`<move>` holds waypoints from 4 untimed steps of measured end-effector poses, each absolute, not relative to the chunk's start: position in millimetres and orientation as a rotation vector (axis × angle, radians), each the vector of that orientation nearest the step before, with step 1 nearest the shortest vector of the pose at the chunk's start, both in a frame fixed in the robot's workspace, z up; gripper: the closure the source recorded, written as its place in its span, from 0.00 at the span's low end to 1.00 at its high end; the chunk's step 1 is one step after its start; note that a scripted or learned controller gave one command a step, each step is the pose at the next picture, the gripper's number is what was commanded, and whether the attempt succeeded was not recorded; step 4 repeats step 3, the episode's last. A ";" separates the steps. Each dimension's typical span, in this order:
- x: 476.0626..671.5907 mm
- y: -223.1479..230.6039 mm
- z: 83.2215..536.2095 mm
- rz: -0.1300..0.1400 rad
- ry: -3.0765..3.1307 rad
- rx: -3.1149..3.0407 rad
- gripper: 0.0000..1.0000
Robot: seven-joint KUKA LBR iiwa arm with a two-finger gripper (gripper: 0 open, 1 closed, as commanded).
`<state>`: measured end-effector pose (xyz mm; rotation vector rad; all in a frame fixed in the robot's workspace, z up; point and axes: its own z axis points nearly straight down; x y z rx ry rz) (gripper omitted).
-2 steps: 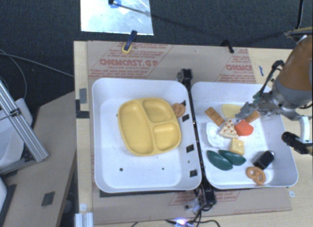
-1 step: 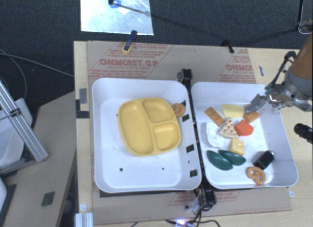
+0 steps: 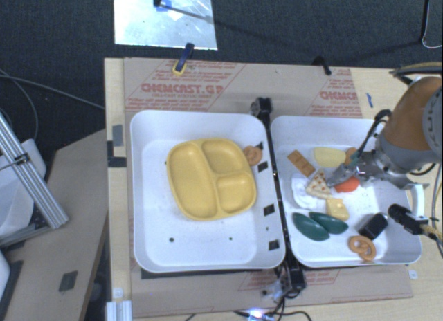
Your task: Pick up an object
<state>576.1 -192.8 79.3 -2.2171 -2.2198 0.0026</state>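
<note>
My gripper (image 3: 343, 176) reaches into the right bin (image 3: 394, 257) from the right and is low over the toy food. Its tip is at an orange-red piece (image 3: 349, 185), with a pale waffle-like wedge (image 3: 318, 187) just to its left. Around it lie a brown cracker (image 3: 301, 162), a yellow piece (image 3: 329, 155), a small yellow cheese block (image 3: 337, 208), two dark green pods (image 3: 318, 225) and a pretzel (image 3: 361, 246). Nothing is visibly lifted off the bin floor.
The left bin (image 3: 149, 243) holds a yellow divided plate (image 3: 210, 178), and a small brown pretzel (image 3: 252, 154) sits by its right rim. A small black block (image 3: 374, 226) lies near the pretzel in the right bin. A central divider (image 3: 275, 181) separates the bins.
</note>
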 end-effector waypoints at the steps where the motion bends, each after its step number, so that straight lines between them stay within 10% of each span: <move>1: 578.4 -193.8 95.3 -0.003 -2.225 -2.221 1.00; 2: 649.8 -143.3 107.2 -0.010 -2.238 -2.215 1.00; 3: 672.2 -29.2 191.1 -0.019 -2.244 -2.207 1.00; 4: 672.2 -29.2 191.1 -0.019 -2.244 -2.207 1.00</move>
